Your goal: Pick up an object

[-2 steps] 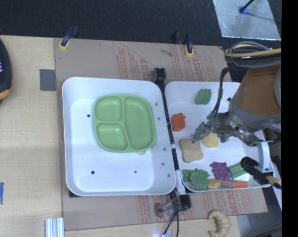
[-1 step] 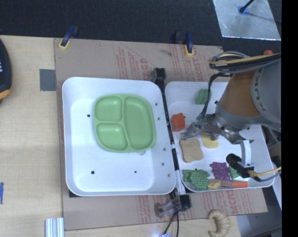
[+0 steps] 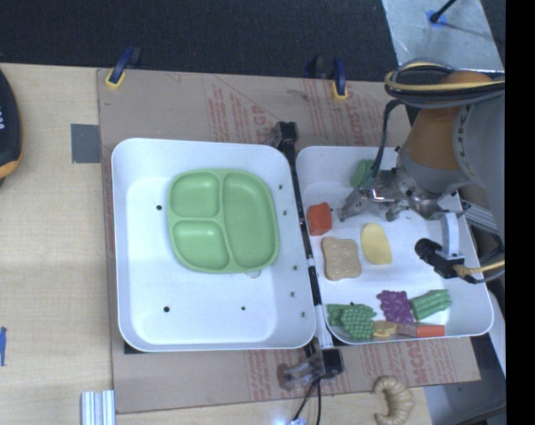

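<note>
White bins sit 2 abreast; toy food crowds the right bin (image 3: 480, 321). The pincer (image 3: 384, 200) hangs over its far edge, above a yellow piece (image 3: 376, 243), likely lining up; its state cannot be told.

The left bin (image 3: 130, 237) has open floor along its left side and its near edge; the green plate (image 3: 223, 220) takes up its middle and far part. The right bin (image 3: 314, 162) is crowded: the arm (image 3: 445, 140) and end effector (image 3: 374, 204) overhang its far half. An orange block (image 3: 319, 218), bread slice (image 3: 341, 258) and yellow piece (image 3: 376, 243) sit close together mid-bin, with narrow gaps between them. Grapes (image 3: 394, 305), green pieces (image 3: 352, 319) and a carrot (image 3: 422, 330) line the near wall. Bare floor lies right of the yellow piece.
</note>
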You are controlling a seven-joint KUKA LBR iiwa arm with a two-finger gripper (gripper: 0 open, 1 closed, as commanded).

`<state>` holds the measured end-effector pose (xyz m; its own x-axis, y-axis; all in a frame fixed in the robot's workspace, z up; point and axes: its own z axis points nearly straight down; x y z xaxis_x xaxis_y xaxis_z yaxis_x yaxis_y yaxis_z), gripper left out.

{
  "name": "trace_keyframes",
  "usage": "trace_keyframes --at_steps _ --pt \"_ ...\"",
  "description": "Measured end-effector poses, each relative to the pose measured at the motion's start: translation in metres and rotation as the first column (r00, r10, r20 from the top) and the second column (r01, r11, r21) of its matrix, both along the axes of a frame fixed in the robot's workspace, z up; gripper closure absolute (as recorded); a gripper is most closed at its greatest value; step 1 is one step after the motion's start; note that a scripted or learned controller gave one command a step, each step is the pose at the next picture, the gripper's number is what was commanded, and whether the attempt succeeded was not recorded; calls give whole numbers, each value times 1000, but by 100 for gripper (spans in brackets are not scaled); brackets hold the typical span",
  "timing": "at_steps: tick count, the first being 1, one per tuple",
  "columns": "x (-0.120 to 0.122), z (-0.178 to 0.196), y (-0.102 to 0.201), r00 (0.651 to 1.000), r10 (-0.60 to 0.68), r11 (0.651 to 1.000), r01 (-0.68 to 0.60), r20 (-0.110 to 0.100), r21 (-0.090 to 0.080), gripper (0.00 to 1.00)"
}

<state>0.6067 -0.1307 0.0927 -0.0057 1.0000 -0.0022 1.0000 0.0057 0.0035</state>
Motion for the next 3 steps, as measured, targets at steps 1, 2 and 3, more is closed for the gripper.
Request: trace_keyframes --at_steps 1,2,3 --pt "52 0 -37 1000 0 1000 0 0 0 0" --pt "-29 -1 -37 1000 -4 1000 4 -14 4 0" --pt "53 0 -26 1000 2 1000 -2 2 1 0"
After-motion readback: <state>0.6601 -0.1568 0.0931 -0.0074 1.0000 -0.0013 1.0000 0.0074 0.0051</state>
